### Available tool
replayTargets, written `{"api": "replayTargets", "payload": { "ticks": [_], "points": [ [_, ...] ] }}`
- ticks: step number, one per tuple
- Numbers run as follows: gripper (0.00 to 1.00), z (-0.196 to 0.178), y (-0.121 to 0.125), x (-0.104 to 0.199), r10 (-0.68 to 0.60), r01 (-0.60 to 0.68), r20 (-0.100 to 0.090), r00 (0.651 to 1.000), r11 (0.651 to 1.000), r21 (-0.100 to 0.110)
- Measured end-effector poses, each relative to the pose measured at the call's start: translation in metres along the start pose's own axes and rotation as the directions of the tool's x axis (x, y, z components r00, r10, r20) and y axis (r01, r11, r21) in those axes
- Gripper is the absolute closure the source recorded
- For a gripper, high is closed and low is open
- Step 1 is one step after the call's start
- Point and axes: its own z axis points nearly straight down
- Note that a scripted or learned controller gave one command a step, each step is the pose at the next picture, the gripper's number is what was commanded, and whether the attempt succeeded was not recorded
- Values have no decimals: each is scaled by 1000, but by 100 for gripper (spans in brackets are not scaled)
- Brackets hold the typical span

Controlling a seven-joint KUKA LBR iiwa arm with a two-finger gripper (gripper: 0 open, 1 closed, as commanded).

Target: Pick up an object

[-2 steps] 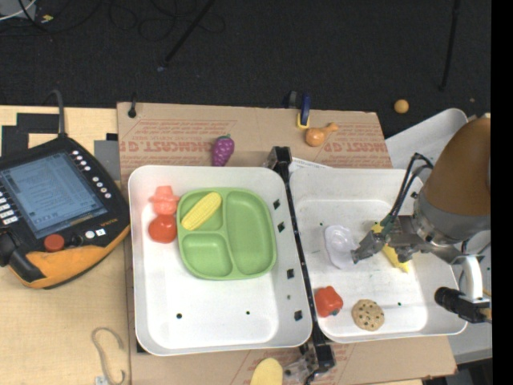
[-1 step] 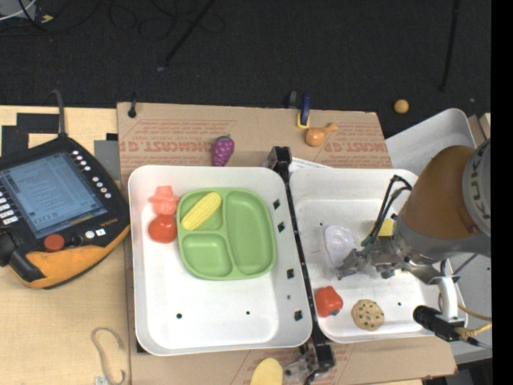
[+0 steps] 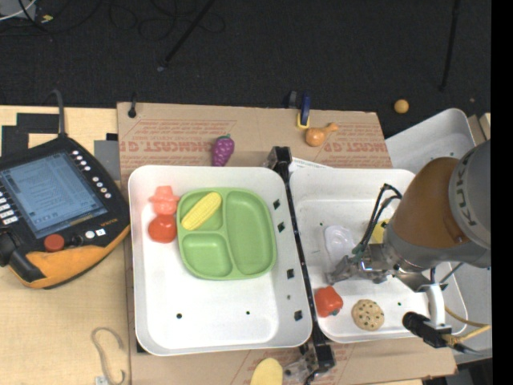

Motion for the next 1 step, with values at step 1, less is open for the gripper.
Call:
{"api": "replayTargets", "payload": {
  "ticks": [1],
  "points": [
    [100, -12, 0, -2, 8, -8, 0, 1000, 1000, -2]
  ]
}}
